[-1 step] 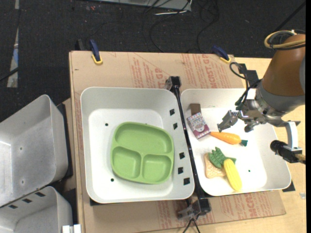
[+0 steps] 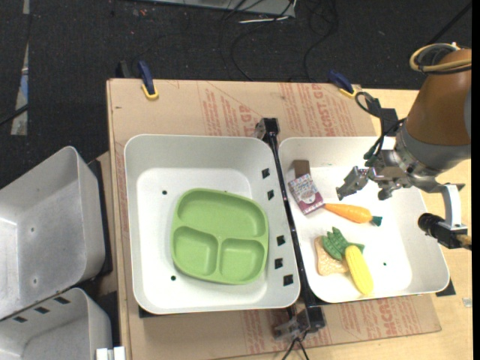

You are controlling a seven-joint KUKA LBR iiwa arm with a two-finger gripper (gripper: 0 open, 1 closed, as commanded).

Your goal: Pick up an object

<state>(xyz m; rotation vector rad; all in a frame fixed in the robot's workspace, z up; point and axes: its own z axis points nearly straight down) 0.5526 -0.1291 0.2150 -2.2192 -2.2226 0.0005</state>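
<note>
Evenly lit overhead shot, sharp w/ mild grain.
Bright, diffuse light from above; the white bins read clean w/o blown-out glare, only soft sheen on their rims. Shadows short & faint, e.g. under the green plate on its lower edge. The dark floor at top goes nearly black, detail lost. Focus holds across frame; arm at right edge slightly soft.

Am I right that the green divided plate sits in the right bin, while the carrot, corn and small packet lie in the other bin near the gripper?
Not quite. The camera view shows the green divided plate in the left bin, not the right one. The rest holds: the carrot, corn and small packet lie in the right bin, near the gripper.
</note>
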